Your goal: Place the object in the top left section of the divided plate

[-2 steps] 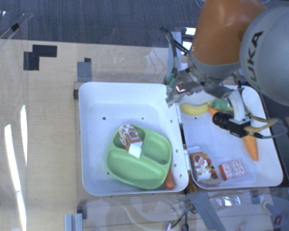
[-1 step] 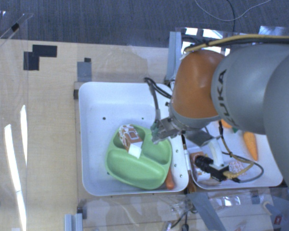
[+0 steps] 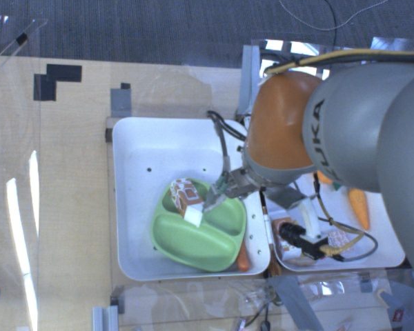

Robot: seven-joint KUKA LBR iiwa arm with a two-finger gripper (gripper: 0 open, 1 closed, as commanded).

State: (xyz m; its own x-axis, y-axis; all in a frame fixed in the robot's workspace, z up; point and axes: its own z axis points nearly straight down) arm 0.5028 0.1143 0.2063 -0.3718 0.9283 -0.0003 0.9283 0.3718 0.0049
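The green divided plate (image 3: 193, 240) is sitting in the left bin (image 3: 141, 185), holding a brown-and-white object (image 3: 185, 193) in its top-left section; the gripper's (image 3: 210, 202) grip cannot be told.

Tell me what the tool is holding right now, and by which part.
It cannot be told. The tool hangs low over the green divided plastic plate, its tip beside a small white block and a brown-and-white patterned object in the plate.

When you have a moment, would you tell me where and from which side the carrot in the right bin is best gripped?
Judging from the view, the carrot is best gripped across its middle, coming straight down from above. It lies flat on the floor of the right bin, long and narrow, so fingers should close across its width. Its middle looks free of the cables and the arm.
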